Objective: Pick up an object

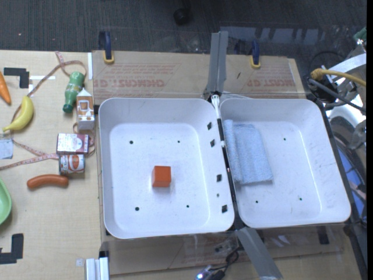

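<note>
An orange-red cube (161, 176) sits on the floor of the left white bin (116, 214), a little below its middle. A light blue folded cloth (248, 153) lies flat in the right white bin (326, 209), against its left wall. Part of the arm's base and its cables (344, 92) sit at the right edge, beyond the right bin.
Left of the bins, on the wooden bench, lie a banana (21, 114), a green bottle (73, 89), small cartons (85, 111), a can (72, 164), a sausage (47, 182) and a measuring tape. Cardboard backs the bins, held by two clamps (105, 44).
</note>
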Motion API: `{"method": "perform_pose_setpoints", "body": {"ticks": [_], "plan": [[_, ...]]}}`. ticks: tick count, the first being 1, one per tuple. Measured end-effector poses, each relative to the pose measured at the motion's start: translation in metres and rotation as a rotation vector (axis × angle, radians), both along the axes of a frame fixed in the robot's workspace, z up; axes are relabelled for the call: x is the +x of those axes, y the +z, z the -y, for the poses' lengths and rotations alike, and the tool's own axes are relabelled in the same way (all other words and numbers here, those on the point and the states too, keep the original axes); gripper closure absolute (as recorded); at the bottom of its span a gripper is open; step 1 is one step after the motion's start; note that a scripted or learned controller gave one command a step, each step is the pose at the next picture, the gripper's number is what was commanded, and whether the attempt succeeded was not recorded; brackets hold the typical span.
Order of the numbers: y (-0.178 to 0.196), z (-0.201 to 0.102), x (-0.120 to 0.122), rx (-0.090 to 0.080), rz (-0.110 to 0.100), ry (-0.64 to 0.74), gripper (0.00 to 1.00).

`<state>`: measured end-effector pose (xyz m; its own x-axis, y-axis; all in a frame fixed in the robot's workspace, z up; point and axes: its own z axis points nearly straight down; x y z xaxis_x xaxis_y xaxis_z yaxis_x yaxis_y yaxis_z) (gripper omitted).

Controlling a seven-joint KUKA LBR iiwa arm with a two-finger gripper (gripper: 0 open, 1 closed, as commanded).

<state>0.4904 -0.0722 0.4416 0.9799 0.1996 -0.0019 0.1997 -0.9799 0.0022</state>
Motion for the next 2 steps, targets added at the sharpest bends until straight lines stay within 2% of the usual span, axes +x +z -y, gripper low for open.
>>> {"method": "perform_pose_setpoints", "body": {"ticks": [1,2], "plan": [[0.000,-0.116,-0.001,0.000,0.002,-0.002,0.00],[-0.218,-0.195,-0.013,0.000,-0.002,0.046,0.00]]}}
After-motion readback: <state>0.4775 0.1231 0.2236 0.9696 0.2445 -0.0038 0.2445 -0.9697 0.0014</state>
